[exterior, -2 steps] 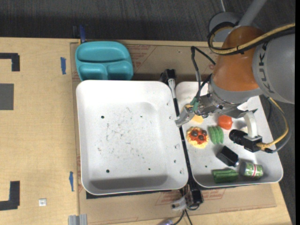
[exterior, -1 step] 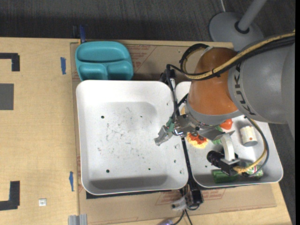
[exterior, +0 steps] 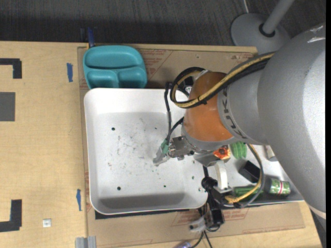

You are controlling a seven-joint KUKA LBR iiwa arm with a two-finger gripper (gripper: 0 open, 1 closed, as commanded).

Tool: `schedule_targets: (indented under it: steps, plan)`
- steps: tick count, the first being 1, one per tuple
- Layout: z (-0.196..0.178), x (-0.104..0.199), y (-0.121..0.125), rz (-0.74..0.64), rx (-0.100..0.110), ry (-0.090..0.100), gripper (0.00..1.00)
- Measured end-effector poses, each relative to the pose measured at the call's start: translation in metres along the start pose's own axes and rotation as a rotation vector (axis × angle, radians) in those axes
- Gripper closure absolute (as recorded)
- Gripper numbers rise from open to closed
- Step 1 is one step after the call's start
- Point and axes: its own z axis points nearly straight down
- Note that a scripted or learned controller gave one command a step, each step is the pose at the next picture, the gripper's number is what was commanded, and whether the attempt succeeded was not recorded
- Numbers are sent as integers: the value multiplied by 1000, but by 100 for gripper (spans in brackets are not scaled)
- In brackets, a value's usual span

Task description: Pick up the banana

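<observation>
One arm filled most of my view from the right, its grey body sweeping in from the upper right corner and narrowing to the orange band point(exterior: 206, 119) above the wrist, which sat over the seam between the two bins. From there the wrist pointed down and to the left, so the end effector point(exterior: 164, 154) hung low over the right part of the left bin point(exterior: 103, 154), its tip close to the scuffed white floor. I could make out a small green piece and a pale metal finger point(exterior: 158, 159) slanting down to the left, but from my angle I could not tell how far apart the fingers stood, and I saw nothing gripped there. Black and yellow cables point(exterior: 182, 89) looped off the wrist toward the top edge of that bin. The banana I could not pick out with any certainty; most of the right bin lay hidden under the arm. In the strip of it I could see, below the wrist, lay a green can point(exterior: 277, 188), a black block point(exterior: 250, 170), a green object point(exterior: 238, 150) and a white one point(exterior: 222, 176). A teal tray point(exterior: 115, 66) sat on the table point(exterior: 41, 138) just behind the left bin.
</observation>
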Motion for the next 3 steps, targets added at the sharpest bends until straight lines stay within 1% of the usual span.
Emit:
schedule_targets:
  steps: [1, 2, 3]
  plan:
    - [13, 24, -4, -17, 21, 4, 0]
    - [37, 84, -15, -160, 17, 5, 0]
    - [-20, 100, 24, -79, 19, 3, 0]
